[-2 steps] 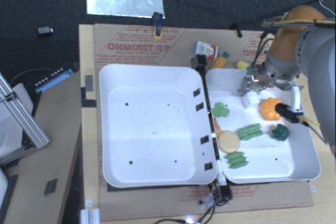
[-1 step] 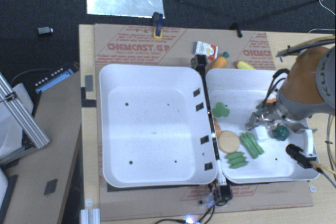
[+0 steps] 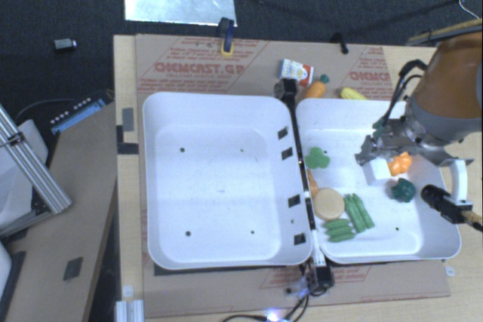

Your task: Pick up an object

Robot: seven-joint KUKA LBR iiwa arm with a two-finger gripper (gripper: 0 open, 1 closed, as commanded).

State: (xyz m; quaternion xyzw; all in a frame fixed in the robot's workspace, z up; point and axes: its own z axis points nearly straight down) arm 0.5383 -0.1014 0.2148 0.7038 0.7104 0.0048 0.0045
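The right bin (image 3: 423,237) holds several small toys. A light green piece (image 3: 317,158) lies near its left wall. A tan round disc (image 3: 329,203) and two green bean pods (image 3: 358,212) lie toward the front. An orange piece (image 3: 400,162), a white block (image 3: 376,173) and a dark green piece (image 3: 402,191) sit together at the right. My gripper (image 3: 373,150) hangs low over the bin just left of the orange piece, right above the white block. The arm's grey and orange body (image 3: 453,87) covers the bin's far right corner.
The left bin (image 3: 219,177) stands beside the right one, with black clips (image 3: 293,177) along the shared wall. Behind the bins lie an orange carrot toy (image 3: 315,89), a yellow toy (image 3: 351,94) and a white-red item (image 3: 295,71). A black part (image 3: 445,204) overhangs the right bin's right rim.
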